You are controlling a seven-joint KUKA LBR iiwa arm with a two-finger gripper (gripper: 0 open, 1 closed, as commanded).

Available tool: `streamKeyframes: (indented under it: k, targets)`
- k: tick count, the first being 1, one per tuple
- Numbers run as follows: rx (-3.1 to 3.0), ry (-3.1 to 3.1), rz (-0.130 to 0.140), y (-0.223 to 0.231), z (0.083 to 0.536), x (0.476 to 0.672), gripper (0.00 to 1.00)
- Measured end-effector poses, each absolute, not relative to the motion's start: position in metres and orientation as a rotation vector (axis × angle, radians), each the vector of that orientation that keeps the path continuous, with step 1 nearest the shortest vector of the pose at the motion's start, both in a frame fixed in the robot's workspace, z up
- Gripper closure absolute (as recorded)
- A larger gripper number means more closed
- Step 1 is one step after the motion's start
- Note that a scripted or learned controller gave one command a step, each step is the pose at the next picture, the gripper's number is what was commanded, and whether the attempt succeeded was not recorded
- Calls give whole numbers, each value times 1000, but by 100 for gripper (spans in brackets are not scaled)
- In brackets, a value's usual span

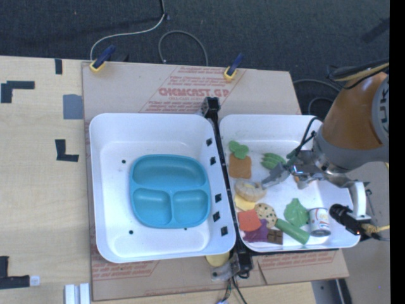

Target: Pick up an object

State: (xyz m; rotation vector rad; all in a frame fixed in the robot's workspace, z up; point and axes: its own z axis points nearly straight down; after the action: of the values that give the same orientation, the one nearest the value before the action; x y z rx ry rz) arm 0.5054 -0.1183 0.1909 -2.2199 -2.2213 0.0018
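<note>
The right bin [272, 124] holds several toy foods. An orange carrot with a green top [239, 163] lies at its left. A green leafy piece [273, 160] sits near the middle, and a pale bread-like piece [250, 190] lies below it. Lower down are a cookie [266, 213], a red piece [249, 220], a green vegetable [295, 210] and a small can [318, 221]. My gripper [278, 176] reaches in from the right and hangs low over the middle of this bin, just below the leafy piece and right of the bread-like piece. Nothing shows held in it.
The left bin [107, 144] holds a blue divided plate [169, 190]. A black divider [218, 176] runs between the bins. The arm's orange band [354, 116] and grey wrist cover the right bin's right edge. Cables lie on the dark floor behind the bench.
</note>
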Motion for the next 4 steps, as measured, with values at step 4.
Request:
streamKeyframes:
  k: [4]
  targets:
    - [-2215, -2226, -3, -25, 189, 580, 0]
